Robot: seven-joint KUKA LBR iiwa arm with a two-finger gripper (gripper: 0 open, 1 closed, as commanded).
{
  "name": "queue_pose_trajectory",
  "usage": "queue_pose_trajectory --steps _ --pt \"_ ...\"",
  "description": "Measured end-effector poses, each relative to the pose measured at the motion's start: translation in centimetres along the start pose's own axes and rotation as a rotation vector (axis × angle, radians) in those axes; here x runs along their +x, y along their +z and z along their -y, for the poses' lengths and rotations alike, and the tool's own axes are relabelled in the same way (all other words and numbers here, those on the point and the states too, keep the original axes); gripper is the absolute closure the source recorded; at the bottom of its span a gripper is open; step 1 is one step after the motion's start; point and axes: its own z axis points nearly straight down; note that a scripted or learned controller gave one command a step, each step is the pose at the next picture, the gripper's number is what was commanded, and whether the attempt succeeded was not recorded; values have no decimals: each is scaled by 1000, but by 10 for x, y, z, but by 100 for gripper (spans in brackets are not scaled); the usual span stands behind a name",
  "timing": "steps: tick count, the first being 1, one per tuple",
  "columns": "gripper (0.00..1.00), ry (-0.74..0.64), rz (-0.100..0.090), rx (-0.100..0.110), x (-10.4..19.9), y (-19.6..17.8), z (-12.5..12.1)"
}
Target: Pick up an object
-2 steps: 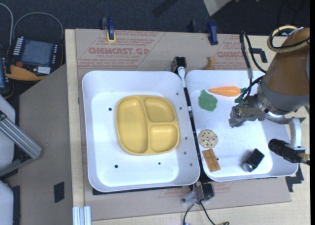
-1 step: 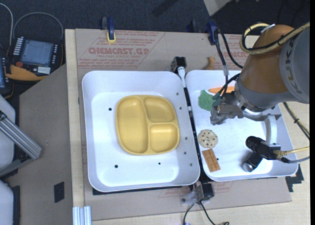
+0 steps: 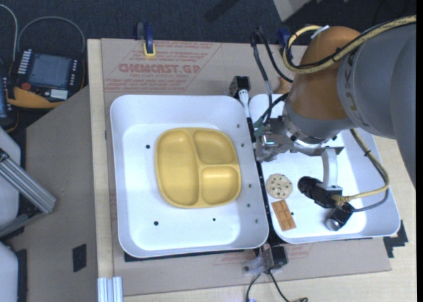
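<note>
Jaws near round, dark-speckled cookie (image 3: 279, 186)

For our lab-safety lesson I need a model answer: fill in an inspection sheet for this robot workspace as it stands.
Surface: cardboard-topped bench bearing a white left bin and right bin.
Job's things: yellow divided plate in left bin; cookie and orange bar in right bin, apart.
Clutter: nothing seen.
Grippers: gripper at right bin's left edge, near the cookie.
Cables: black cables run to the wrist.
Surroundings: control pendant left of bench; blue clamp on far edge.
</note>
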Motion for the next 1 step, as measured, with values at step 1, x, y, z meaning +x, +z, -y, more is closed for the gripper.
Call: queue_pose_trajectory --steps 1 --pt "100 1 0 -1 48 0 -20"
